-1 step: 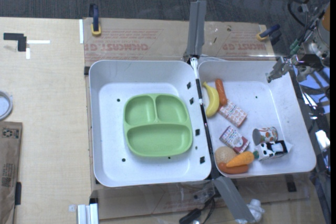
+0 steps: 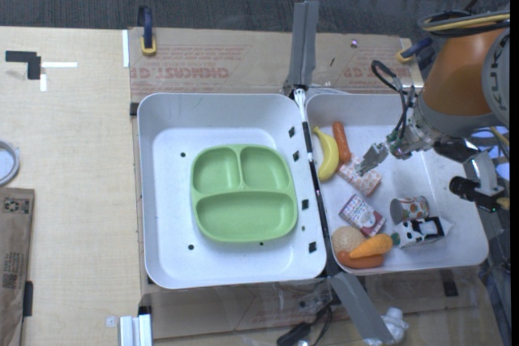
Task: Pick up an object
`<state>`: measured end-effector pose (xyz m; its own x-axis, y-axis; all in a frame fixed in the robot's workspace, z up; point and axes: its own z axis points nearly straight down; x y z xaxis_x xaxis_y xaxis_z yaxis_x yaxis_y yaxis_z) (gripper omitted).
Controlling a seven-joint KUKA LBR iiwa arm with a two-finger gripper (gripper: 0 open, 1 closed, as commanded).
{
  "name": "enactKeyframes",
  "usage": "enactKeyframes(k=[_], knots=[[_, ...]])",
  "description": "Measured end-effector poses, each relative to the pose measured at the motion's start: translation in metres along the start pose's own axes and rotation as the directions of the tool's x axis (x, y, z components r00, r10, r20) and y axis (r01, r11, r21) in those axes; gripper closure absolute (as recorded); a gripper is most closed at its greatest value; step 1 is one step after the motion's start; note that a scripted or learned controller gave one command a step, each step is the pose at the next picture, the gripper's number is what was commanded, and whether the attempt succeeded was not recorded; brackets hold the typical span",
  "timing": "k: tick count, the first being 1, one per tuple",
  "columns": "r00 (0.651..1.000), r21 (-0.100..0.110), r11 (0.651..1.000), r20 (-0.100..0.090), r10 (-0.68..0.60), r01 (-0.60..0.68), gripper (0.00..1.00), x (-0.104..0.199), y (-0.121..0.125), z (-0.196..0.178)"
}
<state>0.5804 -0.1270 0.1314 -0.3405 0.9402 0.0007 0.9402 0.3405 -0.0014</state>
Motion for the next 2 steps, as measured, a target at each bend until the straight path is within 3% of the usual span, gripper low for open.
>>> enactKeyframes(k=[1,2], knots=[[1.0,-0.001,1.0,0.001,0.005,-0.005,1.0,-0.0013,-0.0001,-0.0093],[1.0,-0.001,1.0,0.001,0.004,-0.004,0.0,-0.0012,-0.0001,-0.0093]])
